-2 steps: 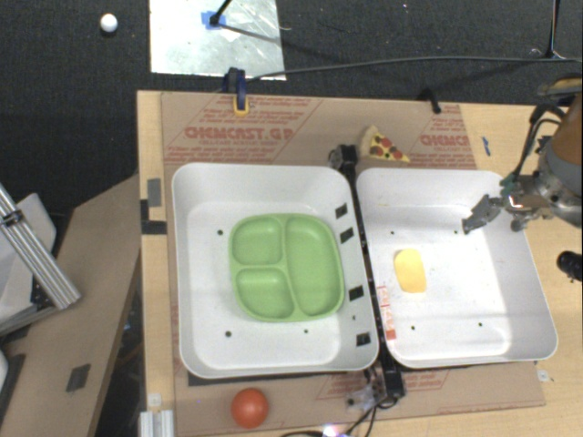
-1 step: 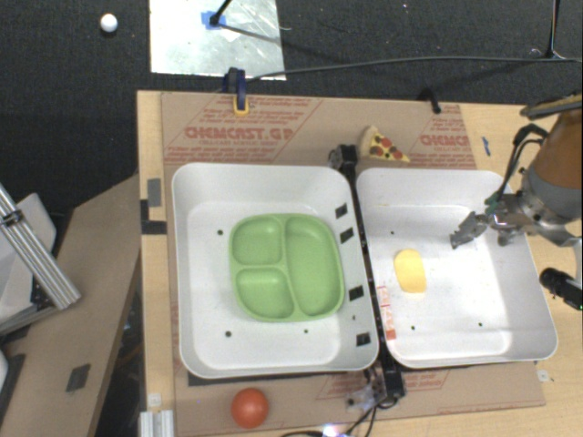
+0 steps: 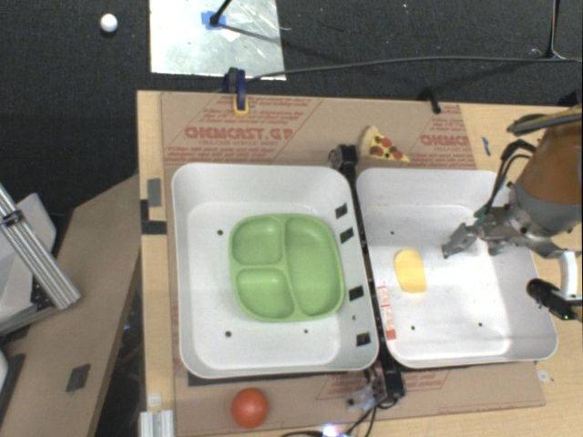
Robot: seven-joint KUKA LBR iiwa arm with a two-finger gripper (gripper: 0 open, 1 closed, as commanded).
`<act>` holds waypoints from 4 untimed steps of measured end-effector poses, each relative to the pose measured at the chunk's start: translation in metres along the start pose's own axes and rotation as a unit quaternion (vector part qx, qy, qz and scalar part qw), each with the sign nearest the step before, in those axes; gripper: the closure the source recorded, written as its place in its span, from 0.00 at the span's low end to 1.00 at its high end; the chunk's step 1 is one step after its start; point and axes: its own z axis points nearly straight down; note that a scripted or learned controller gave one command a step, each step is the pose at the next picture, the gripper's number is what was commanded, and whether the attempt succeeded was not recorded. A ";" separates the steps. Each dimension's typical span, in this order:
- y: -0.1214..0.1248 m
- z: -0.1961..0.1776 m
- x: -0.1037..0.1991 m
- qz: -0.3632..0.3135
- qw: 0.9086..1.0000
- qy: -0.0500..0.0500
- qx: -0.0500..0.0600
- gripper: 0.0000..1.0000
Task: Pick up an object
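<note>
The gripper (image 3: 460, 241), jaw state unclear, is hovering just right of the yellow object (image 3: 410, 270) in the right bin (image 3: 510, 340).

You see two white bins (image 3: 273, 189) on brown cardboard (image 3: 301, 126) printed with red lettering. Inside the left bin lies a pale green divided tray (image 3: 287, 267); right of that tray, a yellow block (image 3: 410, 270). Below the tray sits an orange-red ball (image 3: 250, 407); above it, a yellow pizza slice toy (image 3: 383, 146) with red spots.
</note>
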 end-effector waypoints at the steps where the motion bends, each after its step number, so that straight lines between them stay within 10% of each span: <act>1: 0.002 -0.014 0.000 0.000 1.000 -0.001 -0.003 1.00; 3: 0.004 -0.105 0.002 -0.002 1.000 -0.001 -0.003 1.00; 4: 0.008 -0.114 0.052 -0.004 1.000 0.000 -0.003 1.00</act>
